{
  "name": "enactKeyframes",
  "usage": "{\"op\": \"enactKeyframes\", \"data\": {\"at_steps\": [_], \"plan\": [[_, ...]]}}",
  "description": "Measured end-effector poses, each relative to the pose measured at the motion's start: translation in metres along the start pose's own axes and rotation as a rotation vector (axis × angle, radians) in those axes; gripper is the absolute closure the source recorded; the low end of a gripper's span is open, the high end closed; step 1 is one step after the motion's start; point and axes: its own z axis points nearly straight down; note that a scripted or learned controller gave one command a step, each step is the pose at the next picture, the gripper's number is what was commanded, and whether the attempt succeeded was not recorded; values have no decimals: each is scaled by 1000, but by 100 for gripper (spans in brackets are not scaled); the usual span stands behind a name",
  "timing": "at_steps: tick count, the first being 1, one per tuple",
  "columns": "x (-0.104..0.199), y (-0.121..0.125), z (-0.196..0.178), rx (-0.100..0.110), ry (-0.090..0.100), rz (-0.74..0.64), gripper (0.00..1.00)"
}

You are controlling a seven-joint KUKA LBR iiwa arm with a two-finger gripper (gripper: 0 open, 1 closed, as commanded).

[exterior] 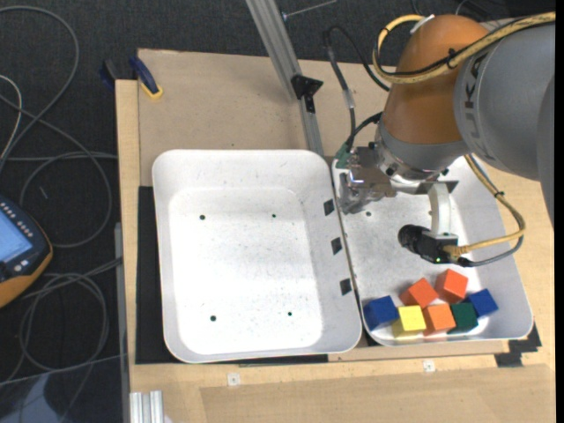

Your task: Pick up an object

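Observation:
Several small coloured blocks lie bunched in the near corner of the right bin (pixel 502 236): a blue block (pixel 381 310), a yellow block (pixel 411 319), an orange block (pixel 422 291), a red-orange block (pixel 455 283), a green block (pixel 463 315) and a second blue block (pixel 482 302). My gripper (pixel 356 186) hangs under the orange wrist band at the far left side of this bin, close to the divider between the bins. It is well away from the blocks, up and to their left. Nothing shows in it.
The left bin (pixel 167 174) sits beside the right one. A slanted metal pole (pixel 282 51) rises behind the bins. A black fitting with a yellow cable (pixel 425 241) hangs below the wrist. A handheld pendant (pixel 18 245) and loose cables lie off the bench at left.

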Motion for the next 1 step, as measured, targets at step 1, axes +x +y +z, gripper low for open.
{"op": "enactKeyframes", "data": {"at_steps": [1], "plan": [[44,-29,-3,2,-1,1,100]]}}
